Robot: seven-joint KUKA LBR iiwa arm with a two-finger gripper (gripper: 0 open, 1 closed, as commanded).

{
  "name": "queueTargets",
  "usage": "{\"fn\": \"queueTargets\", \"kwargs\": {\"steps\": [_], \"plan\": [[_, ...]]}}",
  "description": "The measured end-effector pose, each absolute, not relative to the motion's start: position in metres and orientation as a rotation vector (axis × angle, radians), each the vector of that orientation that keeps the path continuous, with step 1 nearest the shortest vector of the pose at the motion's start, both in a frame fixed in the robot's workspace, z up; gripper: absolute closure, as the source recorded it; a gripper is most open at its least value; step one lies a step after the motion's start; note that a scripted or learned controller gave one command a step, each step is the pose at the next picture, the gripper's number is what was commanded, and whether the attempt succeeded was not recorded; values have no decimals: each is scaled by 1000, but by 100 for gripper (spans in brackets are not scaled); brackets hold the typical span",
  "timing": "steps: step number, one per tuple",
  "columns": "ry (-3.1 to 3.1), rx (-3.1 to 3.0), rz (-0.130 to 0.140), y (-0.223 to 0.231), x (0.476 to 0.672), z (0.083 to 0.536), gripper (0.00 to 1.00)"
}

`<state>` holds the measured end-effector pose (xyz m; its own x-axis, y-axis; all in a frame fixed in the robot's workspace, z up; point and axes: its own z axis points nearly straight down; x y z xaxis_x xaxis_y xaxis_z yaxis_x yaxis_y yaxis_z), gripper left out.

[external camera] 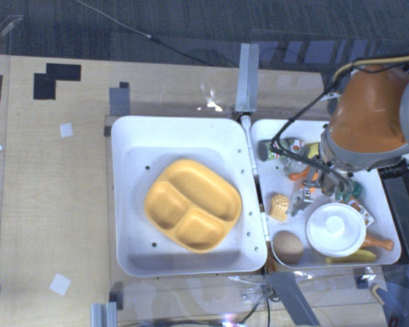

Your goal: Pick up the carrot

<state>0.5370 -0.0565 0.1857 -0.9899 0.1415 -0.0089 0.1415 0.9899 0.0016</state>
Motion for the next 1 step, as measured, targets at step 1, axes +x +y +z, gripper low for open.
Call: {"fn": "queueTargets", "kwargs": {"steps": [1], "plan": [[3109, 287, 1, -89, 586, 113, 0]]}}
